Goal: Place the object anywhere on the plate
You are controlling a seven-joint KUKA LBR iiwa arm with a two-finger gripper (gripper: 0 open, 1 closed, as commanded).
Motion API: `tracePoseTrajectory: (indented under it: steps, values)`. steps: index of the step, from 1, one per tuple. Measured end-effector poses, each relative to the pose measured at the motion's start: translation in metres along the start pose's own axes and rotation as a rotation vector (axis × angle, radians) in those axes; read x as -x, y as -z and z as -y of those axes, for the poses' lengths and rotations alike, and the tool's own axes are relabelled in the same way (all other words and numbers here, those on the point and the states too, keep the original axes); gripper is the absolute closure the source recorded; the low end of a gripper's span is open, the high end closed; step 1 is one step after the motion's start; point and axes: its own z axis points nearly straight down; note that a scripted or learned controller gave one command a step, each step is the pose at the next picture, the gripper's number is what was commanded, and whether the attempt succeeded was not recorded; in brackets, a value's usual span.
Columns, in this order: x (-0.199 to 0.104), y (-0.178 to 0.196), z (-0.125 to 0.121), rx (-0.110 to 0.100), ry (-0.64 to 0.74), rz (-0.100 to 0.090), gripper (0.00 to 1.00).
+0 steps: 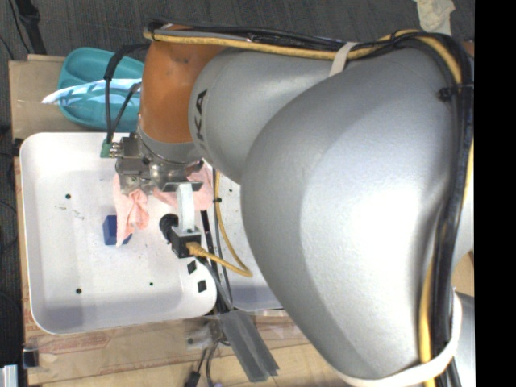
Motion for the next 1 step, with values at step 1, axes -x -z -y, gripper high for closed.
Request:
tracePoseTrajectory:
  steps: [1]
  values:
    - [0.0424, -0.0313, 0.0169, 0.001, 0.026, 0.001, 1.0]
